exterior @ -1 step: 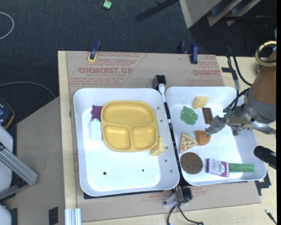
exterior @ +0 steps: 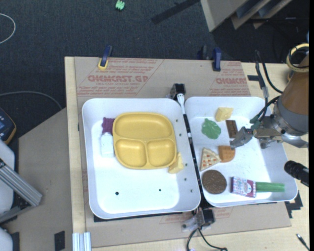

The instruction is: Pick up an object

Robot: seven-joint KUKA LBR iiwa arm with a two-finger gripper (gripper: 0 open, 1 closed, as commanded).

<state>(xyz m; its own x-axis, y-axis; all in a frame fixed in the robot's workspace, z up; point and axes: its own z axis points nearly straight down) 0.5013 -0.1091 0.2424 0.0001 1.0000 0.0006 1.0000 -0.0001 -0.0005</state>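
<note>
The bench (exterior: 147, 73) is a pale board printed with red lettering, held at its far edge by a yellow clamp (exterior: 103, 61) and a blue clamp (exterior: 216, 58); it stands on dark carpet (exterior: 59, 29), where a thin white cable (exterior: 10, 29) loops at the upper left and a small green scrap (exterior: 119, 5) lies near the top; a metal rail (exterior: 19, 184) slants in at the lower left.

Two white bins sit side by side, their inner rims touching. The left bin (exterior: 142, 198) holds a yellow tray (exterior: 144, 139) with three compartments; a purple piece (exterior: 107, 124) and a white bottle (exterior: 106, 145) lie against the tray's left edge, and a pale yellow wedge (exterior: 175, 165) against its lower right corner.

The right bin (exterior: 277, 164) holds the small objects: a yellow chunk (exterior: 224, 114) at the far side, a green lump (exterior: 211, 129) below it, a brown bar (exterior: 231, 128) just beside the lump, an orange block (exterior: 226, 153) touching a waffle slice (exterior: 210, 159), a brown cookie (exterior: 214, 181) near the front, and a pink carton (exterior: 243, 187) beside a green stick (exterior: 269, 186).

The arm (exterior: 297, 105) reaches in from the right; the gripper (exterior: 242, 137) hangs over the middle of the right bin, just right of the brown bar and above the orange block; nothing is seen between its fingers, and whether they are spread or closed cannot be told from here.
</note>
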